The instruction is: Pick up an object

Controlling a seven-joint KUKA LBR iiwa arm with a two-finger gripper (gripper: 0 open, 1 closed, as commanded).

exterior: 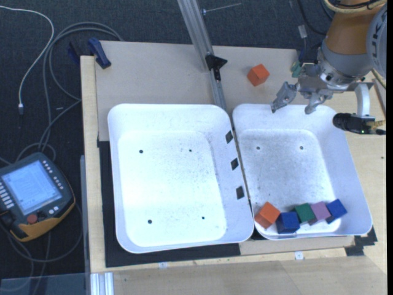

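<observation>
Five small cubes lie in a row along the near rim of the right bin (344, 158), far below the claw (299, 102) as the camera sees it. From the left they are an orange cube (267, 214), a dark blue cube (287, 222), a green cube (304, 214), a purple cube (320, 211) and a second blue cube (336, 209). Each one touches or almost touches its neighbour, and the dark blue one sits closest to the rim.

The claw hangs over the far rim of this same bin, well apart from the row of cubes. Its 2 fingers stand apart and nothing is between them. Above it the arm shows its orange band (356, 11).

The left bin (123, 165) is to the left of the claw, and I see only small dark dots on its white floor. 1 more orange cube (258, 74) lies outside both bins, on the bare bench (153, 72), near the claw and to its upper left. A metal rail (196, 29) crosses the bench further left, and a teach pendant (34, 192) rests on the dark floor far to the left.
</observation>
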